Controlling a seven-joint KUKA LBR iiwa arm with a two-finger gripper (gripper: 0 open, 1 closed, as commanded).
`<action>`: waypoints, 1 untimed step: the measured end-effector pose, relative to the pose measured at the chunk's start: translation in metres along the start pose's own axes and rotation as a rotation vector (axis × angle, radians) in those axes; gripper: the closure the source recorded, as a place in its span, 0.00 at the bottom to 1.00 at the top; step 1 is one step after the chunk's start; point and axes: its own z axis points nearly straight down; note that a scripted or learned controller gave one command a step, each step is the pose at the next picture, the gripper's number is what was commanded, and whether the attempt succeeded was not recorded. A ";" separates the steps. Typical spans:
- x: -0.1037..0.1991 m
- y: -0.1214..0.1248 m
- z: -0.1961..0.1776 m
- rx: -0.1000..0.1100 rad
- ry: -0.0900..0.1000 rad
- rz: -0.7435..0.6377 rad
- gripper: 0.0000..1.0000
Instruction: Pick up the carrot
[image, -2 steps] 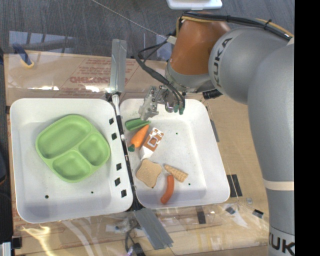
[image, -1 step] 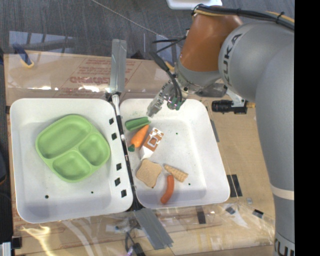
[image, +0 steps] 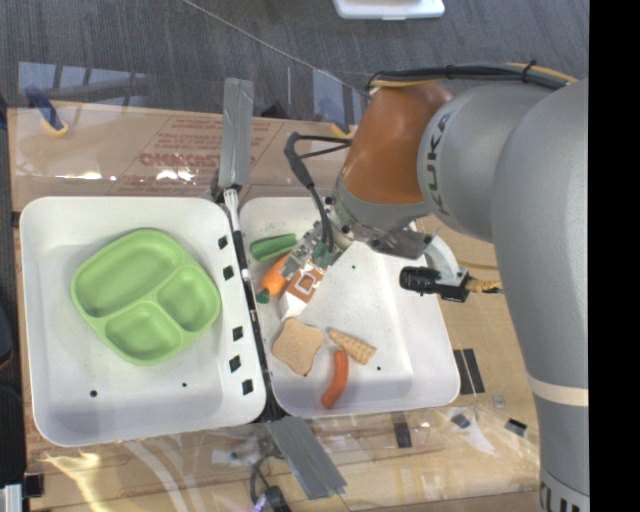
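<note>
The carrot (image: 273, 277) is short and orange with a green stub at its lower end. It lies tilted near the left wall of the right bin (image: 400, 330). My gripper (image: 312, 252) hangs low over the bin's upper left part, just right of and above the carrot's upper end. The grey and orange wrist hides much of the gripper from above. I cannot make out whether it touches the carrot, and nothing looks lifted.
In the right bin, a green pod (image: 272, 245) lies above the carrot and a small white and orange box (image: 303, 286) beside it. Lower down are a bread slice (image: 298, 347), a waffle cone (image: 353, 347) and a sausage (image: 336, 381). The left bin holds a green divided plate (image: 146, 296).
</note>
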 end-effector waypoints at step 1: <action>-0.016 0.075 0.000 -0.002 -0.002 0.035 1.00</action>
